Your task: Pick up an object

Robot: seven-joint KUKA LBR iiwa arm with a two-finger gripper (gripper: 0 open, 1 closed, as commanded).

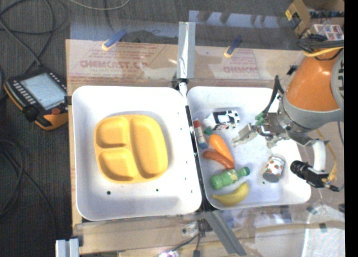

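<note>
The right bin (291,194) holds several objects. A black-and-white toy (226,117) lies near its back, with a thin marker-like stick (197,132) along the left wall. An orange carrot (221,145) lies mid-bin over a second orange piece (217,158). In front of them are a green bottle (228,177) and a yellow banana (232,194). A small white cup with red dots (273,168) lies to the right. My gripper (249,134) hangs low over the bin's middle, just right of the carrot and apart from it, with nothing seen in it.
The left bin (84,194) holds a yellow divided tray (132,146). A metal divider (184,54) runs between the bins at the back. A handheld controller (39,96) lies on the floor at left. The arm's orange band (316,82) overhangs the right bin's right side.
</note>
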